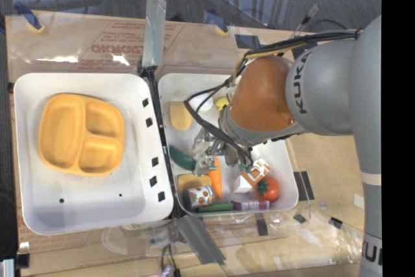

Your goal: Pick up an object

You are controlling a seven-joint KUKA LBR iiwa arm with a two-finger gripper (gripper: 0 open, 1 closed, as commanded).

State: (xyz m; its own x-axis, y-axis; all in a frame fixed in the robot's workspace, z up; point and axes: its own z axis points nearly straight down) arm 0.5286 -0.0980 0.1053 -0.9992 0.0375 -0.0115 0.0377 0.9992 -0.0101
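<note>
Two bins point(26, 139), one tomato point(268, 189) (red), one carrot point(214, 180)

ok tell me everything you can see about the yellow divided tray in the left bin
The yellow tray lies flat and right side up on the floor of the left bin, toward its far-left part. It is squarish with rounded corners, looks like smooth moulded plastic, and has three compartments: one long one on the left, two smaller ones on the right. Nothing lies in them. It touches the bin floor alone, well apart from the gripper in the right bin.
</note>
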